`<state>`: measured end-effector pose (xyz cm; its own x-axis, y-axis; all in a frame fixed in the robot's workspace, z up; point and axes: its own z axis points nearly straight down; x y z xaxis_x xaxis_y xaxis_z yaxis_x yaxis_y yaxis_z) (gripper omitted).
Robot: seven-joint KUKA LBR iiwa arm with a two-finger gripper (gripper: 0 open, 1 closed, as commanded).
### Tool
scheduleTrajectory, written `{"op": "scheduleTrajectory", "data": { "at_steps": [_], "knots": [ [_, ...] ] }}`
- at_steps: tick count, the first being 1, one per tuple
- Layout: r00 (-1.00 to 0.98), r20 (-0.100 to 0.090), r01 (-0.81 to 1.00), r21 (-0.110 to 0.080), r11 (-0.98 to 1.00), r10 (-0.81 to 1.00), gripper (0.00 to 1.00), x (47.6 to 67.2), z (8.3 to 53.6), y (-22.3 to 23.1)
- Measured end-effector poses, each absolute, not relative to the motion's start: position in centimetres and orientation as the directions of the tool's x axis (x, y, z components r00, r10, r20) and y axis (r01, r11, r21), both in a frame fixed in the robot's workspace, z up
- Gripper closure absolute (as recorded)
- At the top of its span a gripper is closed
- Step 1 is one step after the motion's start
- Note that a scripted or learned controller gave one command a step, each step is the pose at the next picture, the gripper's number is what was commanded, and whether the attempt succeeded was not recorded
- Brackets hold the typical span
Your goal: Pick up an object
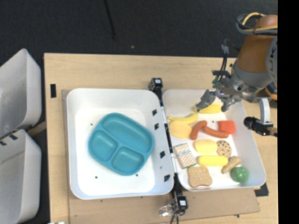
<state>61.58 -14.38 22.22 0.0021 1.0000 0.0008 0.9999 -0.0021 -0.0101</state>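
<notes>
Looking down at two white bins side by side on a wooden bench. Got the grey-and-orange arm (254, 55) coming in from the right, with the gripper (216, 101) low over the far end of the right bin (256, 158). Looks spread fairly wide, one dark finger (204, 100) on the left and the other on the right, straddling a small yellow piece (211, 108) just below the tips. Can't tell if either tip is actually touching it, and wouldn't call it gripped or lifted. Puts that yellow piece near the bin's back wall, just right of a banana (183, 119) and above a pair of reddish sausages (197, 129). Also seeing a red-orange block (227, 126) just right of the sausages, and a rounded yellow lump (179, 130) tucked under the banana. Moving toward the near edge: a pale yellow block (205, 147) with a chocolate-chip cookie (224, 148) right beside it, a checkered cracker (185, 155) on the left, a long yellow piece (212, 160) below the block, then a slice of toast (200, 176) and a green ball (239, 174) with some tan thing (232, 163) touching it, too small to name. Over in the left bin (71, 125), just a blue divided plate (120, 143) lying flat near the middle, well apart from the gripper.
</notes>
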Motion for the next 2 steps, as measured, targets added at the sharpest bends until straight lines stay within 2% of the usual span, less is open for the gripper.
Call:
{"op": "scheduleTrajectory", "data": {
  "at_steps": [1,2],
  "knots": [
    [0.000,0.000,1.000,0.001,0.000,1.000,0.00,61.8,22.8,-14.4],
    [0.001,-0.002,1.000,-0.003,-0.001,1.000,0.00,61.4,18.1,-15.3]
  ]
}}
